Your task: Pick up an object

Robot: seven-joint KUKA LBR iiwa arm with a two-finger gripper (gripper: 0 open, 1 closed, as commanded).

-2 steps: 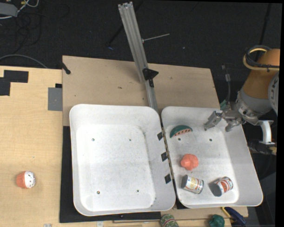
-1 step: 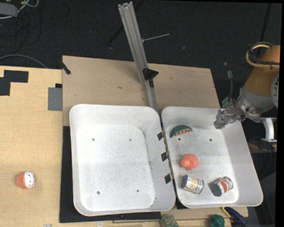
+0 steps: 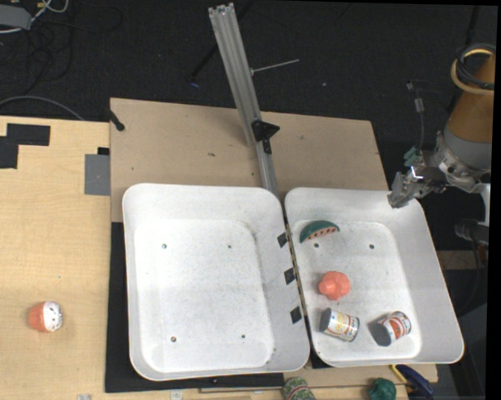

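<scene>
You're basically at the start here: the end effector (image 3: 401, 195) is hanging over the far right corner of the right bin (image 3: 441, 284) and carrying nothing. I can't tell how it's set, too small and dark, so the whole pick is left to do. Everything's sitting in that bin: the watermelon slice toy (image 3: 320, 231), red ball (image 3: 334, 285) and two small cans (image 3: 340, 324) (image 3: 391, 327), whose labels are looking too blurry to read.

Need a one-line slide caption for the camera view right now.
Gripper poised over the right white bin's far corner; watermelon-slice toy, red lumpy toy and two small cans lie inside.
</scene>
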